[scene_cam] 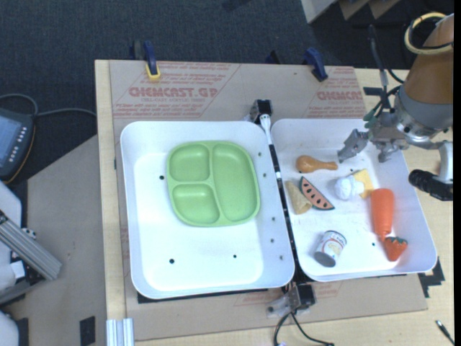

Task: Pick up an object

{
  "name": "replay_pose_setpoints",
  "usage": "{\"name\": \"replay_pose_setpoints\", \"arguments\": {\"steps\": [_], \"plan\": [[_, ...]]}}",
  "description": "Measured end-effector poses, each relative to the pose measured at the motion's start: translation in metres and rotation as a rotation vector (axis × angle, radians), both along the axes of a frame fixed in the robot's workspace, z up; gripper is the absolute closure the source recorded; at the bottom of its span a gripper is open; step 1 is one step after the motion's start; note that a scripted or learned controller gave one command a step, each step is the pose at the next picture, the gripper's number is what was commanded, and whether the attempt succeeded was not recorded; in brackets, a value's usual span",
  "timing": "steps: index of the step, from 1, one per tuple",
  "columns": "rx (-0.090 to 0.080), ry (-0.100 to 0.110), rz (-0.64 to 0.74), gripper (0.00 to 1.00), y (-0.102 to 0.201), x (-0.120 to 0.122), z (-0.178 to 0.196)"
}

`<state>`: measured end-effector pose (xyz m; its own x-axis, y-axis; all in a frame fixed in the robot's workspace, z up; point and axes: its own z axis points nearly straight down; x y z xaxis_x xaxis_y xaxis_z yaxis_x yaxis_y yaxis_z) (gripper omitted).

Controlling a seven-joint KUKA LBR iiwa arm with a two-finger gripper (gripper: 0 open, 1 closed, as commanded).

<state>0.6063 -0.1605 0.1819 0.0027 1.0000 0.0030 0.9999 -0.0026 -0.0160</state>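
Note:
The right bin [410, 193] holds several toy foods: a brown drumstick [315, 165], a watermelon slice [317, 194], a tan bread wedge [297, 197], a white ball [345, 187] beside a yellow block [364, 181], an orange carrot [382, 210], a red strawberry [395, 247] and a small can [330, 249] on its side. My gripper [369, 148] hangs over the far part of this bin, above and just behind the white ball and yellow block. It is open, with nothing between its fingers.
The left bin [144, 251] carries a green divided plate [213, 182]. A ridge with a black clip [262, 109] separates the two bins. A black part [432, 184] sticks in at the right edge of the right bin.

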Motion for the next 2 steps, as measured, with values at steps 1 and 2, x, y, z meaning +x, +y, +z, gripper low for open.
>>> {"name": "replay_pose_setpoints", "arguments": {"steps": [1, 2], "plan": [[-0.003, -0.015, 0.003, 0.00, 0.000, 0.003, 0.009], [-0.001, -0.010, 0.004, 0.00, 0.007, 0.002, -0.036]]}}
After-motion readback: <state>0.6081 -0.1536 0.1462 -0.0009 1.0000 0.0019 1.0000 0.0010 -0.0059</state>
